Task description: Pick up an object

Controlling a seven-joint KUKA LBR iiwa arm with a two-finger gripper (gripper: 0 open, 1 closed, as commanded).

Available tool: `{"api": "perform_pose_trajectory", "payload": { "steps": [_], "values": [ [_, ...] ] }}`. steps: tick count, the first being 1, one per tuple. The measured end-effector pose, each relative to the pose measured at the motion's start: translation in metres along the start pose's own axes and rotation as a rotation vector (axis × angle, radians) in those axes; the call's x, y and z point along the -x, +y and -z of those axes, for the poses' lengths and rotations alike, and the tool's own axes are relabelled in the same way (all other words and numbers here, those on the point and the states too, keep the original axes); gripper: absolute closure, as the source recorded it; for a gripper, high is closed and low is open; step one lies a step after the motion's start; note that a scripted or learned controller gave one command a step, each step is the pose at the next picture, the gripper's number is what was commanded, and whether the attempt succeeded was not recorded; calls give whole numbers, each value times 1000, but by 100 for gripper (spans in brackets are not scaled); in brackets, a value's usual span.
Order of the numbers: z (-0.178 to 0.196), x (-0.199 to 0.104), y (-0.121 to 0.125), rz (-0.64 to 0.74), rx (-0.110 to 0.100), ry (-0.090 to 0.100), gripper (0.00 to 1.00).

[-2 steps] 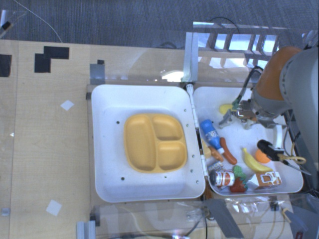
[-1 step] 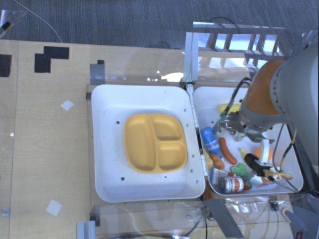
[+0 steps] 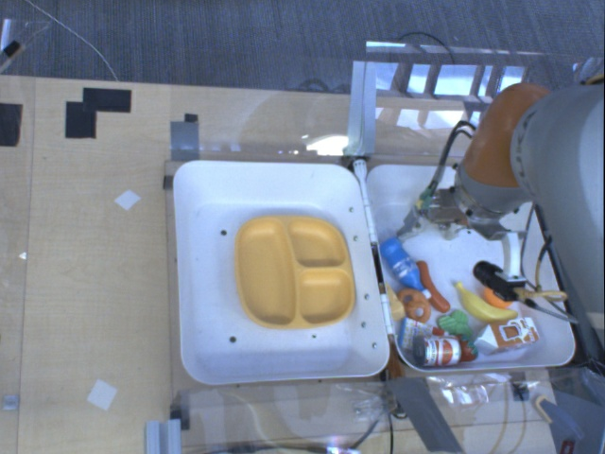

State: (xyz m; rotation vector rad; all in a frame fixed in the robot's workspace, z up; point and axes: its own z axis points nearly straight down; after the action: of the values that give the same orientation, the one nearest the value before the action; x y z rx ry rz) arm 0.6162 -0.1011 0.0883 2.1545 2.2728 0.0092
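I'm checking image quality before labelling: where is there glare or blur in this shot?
Camera view: bright glare patch on the clear panel behind the left bin; more reflections on the clear sheet at the bottom edge; the arm looks soft and close to the lens; the yellow tray is evenly lit and sharp.

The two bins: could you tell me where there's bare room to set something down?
Left bin: white floor rings the yellow divided plate, widest along its left and top. Right bin: bare at the upper left; crowded at the bottom around the banana, can and blue bottle.
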Motion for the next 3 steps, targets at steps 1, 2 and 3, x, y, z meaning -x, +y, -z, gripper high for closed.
{"api": "perform_pose_trajectory", "payload": {
  "steps": [1,2,3],
  "values": [
    [11,-17,-6,26,-5,2,0],
    [34,31,6,144,-3,1,0],
    [8,19,51,-185,-18,-7,0]
  ]
}}
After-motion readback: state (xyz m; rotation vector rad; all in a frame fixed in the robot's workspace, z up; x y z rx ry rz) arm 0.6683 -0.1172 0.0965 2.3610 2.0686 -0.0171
